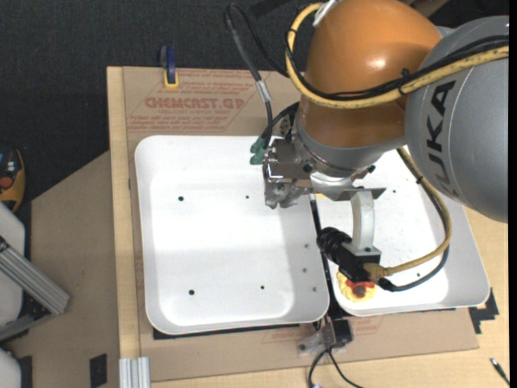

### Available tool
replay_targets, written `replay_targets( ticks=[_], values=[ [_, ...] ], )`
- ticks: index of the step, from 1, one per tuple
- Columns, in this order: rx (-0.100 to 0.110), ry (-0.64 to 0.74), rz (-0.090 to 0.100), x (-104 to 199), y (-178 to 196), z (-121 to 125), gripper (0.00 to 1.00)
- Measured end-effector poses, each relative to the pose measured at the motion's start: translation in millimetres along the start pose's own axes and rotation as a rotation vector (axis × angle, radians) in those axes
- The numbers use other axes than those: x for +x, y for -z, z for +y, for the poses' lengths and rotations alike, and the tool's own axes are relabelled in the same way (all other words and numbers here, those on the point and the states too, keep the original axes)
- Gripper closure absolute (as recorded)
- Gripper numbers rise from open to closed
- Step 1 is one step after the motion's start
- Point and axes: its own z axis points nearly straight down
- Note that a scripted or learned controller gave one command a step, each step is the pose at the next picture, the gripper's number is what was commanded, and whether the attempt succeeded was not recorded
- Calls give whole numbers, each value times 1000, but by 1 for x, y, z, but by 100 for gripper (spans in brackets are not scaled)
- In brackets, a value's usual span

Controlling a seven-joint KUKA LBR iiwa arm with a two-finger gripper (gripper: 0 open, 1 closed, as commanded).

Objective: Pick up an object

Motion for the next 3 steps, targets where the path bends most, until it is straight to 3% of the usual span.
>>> replay_targets(
  ticks=[1,2,3],
  values=[
    [11,14,-1,80,-84,-9,100],
    [-15,-1,2,6,39,28,100],
    [12,15,-2,80,-60,-10,100]
  ],
)
